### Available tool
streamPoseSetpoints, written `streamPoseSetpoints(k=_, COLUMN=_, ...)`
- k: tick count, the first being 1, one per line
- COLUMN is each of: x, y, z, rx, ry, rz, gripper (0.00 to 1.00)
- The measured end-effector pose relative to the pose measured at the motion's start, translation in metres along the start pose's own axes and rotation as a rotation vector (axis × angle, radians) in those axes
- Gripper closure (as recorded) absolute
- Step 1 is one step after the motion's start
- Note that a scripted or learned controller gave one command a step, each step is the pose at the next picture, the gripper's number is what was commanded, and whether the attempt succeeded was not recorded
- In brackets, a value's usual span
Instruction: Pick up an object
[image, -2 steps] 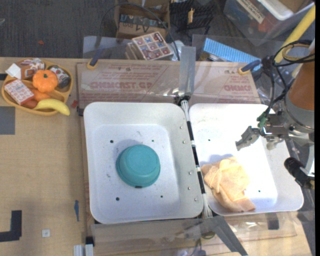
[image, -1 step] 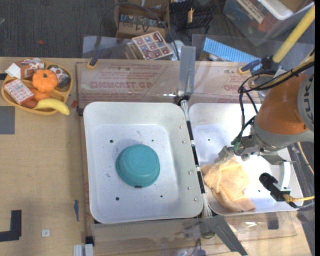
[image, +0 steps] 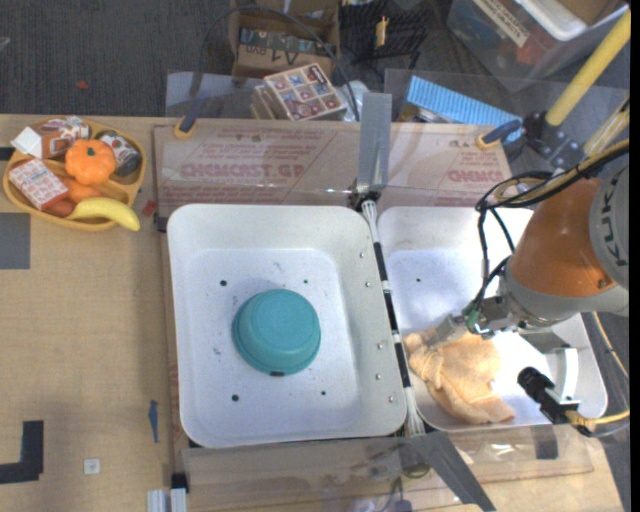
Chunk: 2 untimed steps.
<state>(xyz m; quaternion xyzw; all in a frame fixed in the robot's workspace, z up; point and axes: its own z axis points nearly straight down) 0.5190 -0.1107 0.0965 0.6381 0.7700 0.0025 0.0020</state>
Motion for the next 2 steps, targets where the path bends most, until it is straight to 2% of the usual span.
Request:
streamPoseSetpoints(k=1, x=-0.002, y=0.000, z=-0.009, rx=-0.002, ry=0.000, rz=0.006, gripper=1.00)
streamPoseSetpoints(k=2, x=0.055, y=0.066, z=-0.147, rx=0.008, ry=-0.001, rz=-0.002, gripper=1.00)
